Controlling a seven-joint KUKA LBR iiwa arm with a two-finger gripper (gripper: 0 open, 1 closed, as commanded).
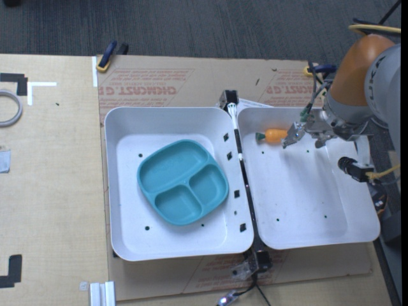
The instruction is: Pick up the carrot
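Observation:
A small orange carrot (275,135) with a green top lies at the far left of the right bin (306,222), near the divider. My gripper (302,136) hovers just to the carrot's right, one fingertip (288,140) almost at the carrot's end. The fingers look spread apart and nothing sits between them. The arm with its orange band reaches in from the upper right.
A teal three-compartment plate (183,182) lies in the left bin (127,234). Clamps hold the bins at the divider (229,99). A cable and black fitting (354,168) hang by the right bin's right wall. Cardboard lies under both bins.

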